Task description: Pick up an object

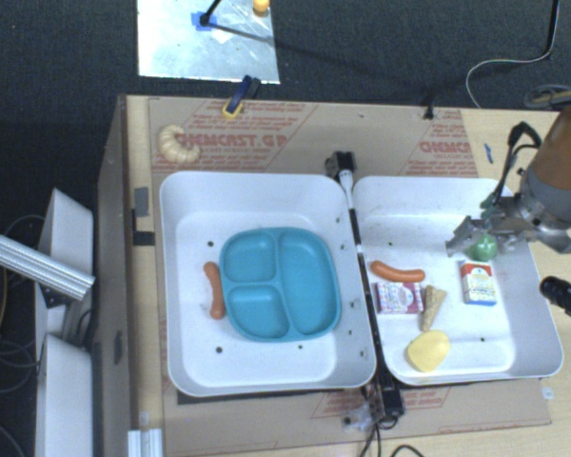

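White plastic bins, two in number, sit side by side on a cardboard-covered bench [295, 127], meeting at a dark central divider. The left bin [186, 255] holds one blue sectioned tray [279, 283] filling most of its floor, with one sausage [214, 289] lying in the narrow strip between the tray and the bin's left wall; free floor there is confined to the margins. The right bin [409, 208] has its upper-left floor bare, and its objects are grouped toward the middle and lower right. The gripper [482, 233] is low over the upper right of that bin, close to its right wall, directly above a small green round object [483, 248] that shows just beneath it; whether the fingers are parted or closed on that object cannot be told from this angle. Just below lies one red-and-white carton [479, 284]. To the left, well apart from the gripper, are one orange sausage [398, 272], one pink-and-white packet [397, 299], one tan cone [432, 306] and one yellow lemon-like piece [427, 350] near the front wall. Outside the bins, one pale ridged item [178, 142] rests on the cardboard at upper left.
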Action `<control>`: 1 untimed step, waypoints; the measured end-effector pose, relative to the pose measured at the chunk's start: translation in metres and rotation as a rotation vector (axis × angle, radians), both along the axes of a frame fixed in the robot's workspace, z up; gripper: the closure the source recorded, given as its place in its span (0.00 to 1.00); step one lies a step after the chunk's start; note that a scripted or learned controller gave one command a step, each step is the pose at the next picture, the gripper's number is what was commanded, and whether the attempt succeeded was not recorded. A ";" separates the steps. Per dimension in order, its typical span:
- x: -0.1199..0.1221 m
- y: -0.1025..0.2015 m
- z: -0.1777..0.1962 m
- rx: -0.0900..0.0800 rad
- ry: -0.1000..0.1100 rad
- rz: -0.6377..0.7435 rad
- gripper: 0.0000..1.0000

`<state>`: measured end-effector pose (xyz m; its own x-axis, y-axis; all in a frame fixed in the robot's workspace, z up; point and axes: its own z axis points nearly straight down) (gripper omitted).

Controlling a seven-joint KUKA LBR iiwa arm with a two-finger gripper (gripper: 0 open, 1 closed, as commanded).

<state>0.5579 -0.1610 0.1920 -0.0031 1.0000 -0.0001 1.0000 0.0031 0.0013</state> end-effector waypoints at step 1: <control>0.023 -0.046 -0.077 -0.001 0.002 -0.002 0.00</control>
<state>0.5813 -0.2069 0.1149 -0.0008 1.0000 -0.0007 1.0000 0.0008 -0.0009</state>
